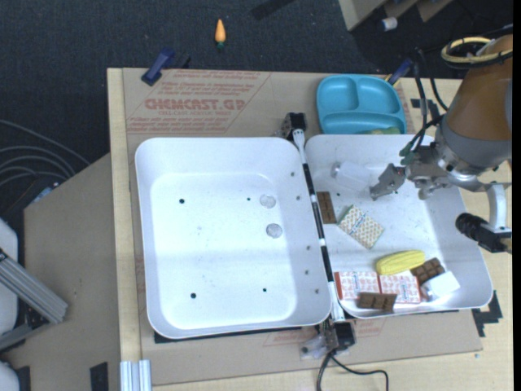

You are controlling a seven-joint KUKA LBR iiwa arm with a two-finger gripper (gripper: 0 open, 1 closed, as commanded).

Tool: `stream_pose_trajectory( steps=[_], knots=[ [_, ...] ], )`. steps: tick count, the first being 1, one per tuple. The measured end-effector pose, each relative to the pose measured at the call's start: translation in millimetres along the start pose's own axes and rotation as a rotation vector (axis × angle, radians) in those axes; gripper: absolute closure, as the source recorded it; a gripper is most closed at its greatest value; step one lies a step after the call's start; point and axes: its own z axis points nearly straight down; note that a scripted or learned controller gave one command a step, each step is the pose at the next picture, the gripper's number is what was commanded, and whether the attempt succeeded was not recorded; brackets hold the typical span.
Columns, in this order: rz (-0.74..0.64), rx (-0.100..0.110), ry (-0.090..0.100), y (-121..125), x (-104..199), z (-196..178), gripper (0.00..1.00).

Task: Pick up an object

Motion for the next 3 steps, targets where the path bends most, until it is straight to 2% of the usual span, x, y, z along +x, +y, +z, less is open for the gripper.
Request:
stream_pose_trajectory(
  steps=[1, 2, 3],
  knots=[
    [-0.002, 0.000, 0.001, -29.3, 35.1, 40.4, 0.00],
    [-0.003, -0.005, 0.000, 5.2, 64.0, -34.9, 0.00],
    [-0.002, 0.000, 0.001, -3.5, 97.9, 6.1, 0.00]
  ],
)
